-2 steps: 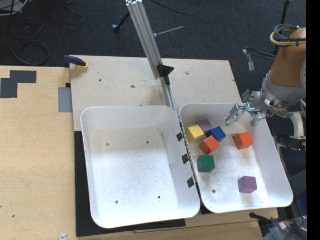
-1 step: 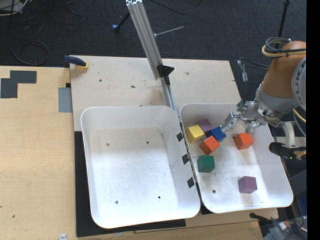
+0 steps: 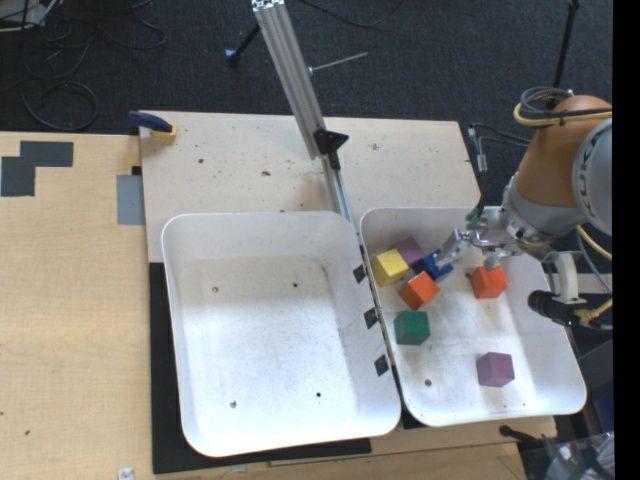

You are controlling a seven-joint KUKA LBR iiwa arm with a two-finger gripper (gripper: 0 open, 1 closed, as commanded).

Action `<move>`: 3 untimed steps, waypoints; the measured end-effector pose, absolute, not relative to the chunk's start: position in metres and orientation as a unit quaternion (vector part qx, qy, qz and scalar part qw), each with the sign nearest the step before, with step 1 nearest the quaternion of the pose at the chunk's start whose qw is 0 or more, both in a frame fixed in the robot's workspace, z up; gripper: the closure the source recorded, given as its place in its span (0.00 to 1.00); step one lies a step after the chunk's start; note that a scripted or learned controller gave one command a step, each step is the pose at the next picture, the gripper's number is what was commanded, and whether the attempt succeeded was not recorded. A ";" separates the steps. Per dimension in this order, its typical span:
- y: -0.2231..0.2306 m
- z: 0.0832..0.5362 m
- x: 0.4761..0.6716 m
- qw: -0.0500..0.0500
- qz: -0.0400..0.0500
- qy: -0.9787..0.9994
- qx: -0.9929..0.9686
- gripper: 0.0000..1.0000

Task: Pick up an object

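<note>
I can't tell how the gripper (image 3: 468, 240) stands, its tips blur into the wrist metal. The purple block (image 3: 410, 249) sits half hidden behind the yellow cube (image 3: 391, 265), and the blue piece (image 3: 433, 265) is too small to make out its shape

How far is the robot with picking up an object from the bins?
Done: the arm has reached into the right bin, and the gripper is low beside the blue block. In hand: nothing visibly lifted; I cannot tell whether it grips. Left: grasp and raise one block.
</note>
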State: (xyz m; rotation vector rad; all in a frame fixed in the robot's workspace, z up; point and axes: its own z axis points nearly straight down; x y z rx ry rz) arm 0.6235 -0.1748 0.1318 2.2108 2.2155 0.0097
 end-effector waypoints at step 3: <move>-0.184 0.181 0.633 0.001 0.000 0.708 0.706 1.00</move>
